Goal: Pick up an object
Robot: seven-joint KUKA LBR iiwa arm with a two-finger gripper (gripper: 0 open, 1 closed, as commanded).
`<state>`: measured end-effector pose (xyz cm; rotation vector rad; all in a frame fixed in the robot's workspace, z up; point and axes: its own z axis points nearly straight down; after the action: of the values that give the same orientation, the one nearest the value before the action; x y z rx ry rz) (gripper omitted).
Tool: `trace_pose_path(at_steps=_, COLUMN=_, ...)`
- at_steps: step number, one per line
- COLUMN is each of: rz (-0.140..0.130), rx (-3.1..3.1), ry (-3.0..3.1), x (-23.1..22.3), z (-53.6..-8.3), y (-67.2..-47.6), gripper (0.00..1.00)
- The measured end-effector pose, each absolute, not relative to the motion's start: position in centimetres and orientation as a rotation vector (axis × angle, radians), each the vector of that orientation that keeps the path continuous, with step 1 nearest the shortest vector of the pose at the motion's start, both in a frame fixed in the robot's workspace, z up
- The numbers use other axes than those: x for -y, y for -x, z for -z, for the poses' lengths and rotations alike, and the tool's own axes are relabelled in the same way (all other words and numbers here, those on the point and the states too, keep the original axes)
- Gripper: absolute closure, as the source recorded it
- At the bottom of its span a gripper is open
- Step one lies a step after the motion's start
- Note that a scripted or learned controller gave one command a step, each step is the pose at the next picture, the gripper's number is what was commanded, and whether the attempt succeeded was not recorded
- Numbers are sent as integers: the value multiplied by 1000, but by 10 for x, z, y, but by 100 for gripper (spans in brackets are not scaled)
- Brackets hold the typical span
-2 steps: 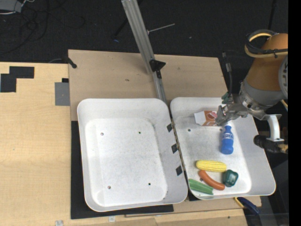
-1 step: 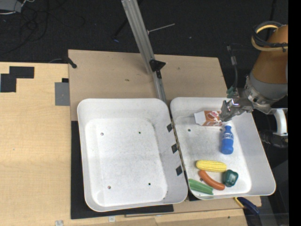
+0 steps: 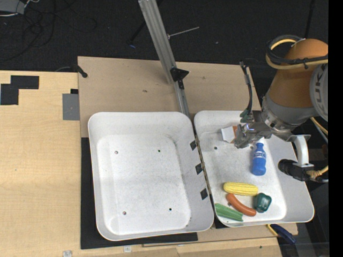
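My gripper (image 3: 244, 137) hangs low over the back of the right bin (image 3: 292, 208), beside a small orange and white object (image 3: 228, 134) at its left. A blue bottle (image 3: 259, 159) lies just in front of the gripper, to its right. Toward the bin's front lie a yellow corn cob (image 3: 240, 188), an orange sausage-shaped piece (image 3: 240, 204), a dark green round piece (image 3: 262, 202) and a green pod (image 3: 229, 212). Nothing is visibly held between the fingers.
The left bin (image 3: 102, 143) stands beside the right one, with black clips (image 3: 199, 168) along the shared rims. A slanted metal rail (image 3: 163, 50) rises behind the bins. The arm's orange band (image 3: 297, 76) and cables sit at the right.
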<state>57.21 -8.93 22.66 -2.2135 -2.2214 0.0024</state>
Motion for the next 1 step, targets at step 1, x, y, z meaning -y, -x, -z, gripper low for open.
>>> trace_pose_path(at_steps=1, rz=-2, rx=2222, ry=2214, x=40, z=-235, y=-563, gripper=100)
